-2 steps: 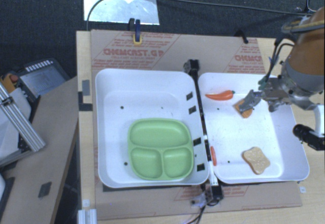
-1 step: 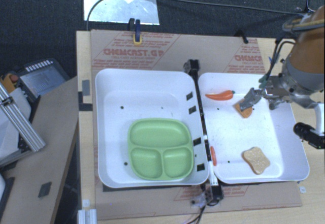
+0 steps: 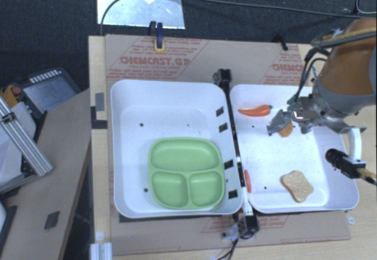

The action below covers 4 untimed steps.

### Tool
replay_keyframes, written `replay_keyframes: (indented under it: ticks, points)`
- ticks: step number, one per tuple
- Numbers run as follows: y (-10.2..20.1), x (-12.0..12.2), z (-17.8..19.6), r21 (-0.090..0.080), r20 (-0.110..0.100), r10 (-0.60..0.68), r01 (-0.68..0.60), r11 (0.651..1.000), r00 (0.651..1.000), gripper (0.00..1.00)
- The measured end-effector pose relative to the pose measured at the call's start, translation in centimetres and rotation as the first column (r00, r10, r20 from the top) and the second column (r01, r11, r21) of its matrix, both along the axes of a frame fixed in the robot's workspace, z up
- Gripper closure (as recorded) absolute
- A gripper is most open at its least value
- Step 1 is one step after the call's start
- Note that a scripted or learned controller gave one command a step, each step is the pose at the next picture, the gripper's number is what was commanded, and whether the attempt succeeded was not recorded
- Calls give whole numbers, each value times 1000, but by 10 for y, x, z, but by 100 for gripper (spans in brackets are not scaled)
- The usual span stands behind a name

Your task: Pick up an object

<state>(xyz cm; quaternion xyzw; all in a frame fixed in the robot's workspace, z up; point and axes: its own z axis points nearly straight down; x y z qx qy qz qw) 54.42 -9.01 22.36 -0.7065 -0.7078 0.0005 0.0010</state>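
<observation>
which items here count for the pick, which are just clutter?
Job:
- gripper, low in the right bin
- small orange piece right under it
- orange carrot
- toast slice

Lying about:
- green divided plate in the left bin
- yellow clamp
- cardboard sheet

Glossy white plastic bins [image 3: 177, 91], matt green plastic tray [image 3: 186, 171], brown cardboard [image 3: 194, 55]

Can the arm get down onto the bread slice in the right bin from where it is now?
Probably yes. The bread slice lies alone on open bin floor in the right bin, and the gripper hangs nearby over the same bin.
</observation>
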Motion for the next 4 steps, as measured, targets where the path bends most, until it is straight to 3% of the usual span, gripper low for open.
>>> replay_keyframes:
  ticks: [2, 3, 4]
  points:
    - [-6, 16, -96, 0, 0, -1, 1, 1000, 1000, 0]
    - [-7, 18, -82, -2, 5, 0, 0, 1000, 1000, 100]
    - [-8, 18, -39, -2, 8, 1, -1, 1000, 1000, 100]
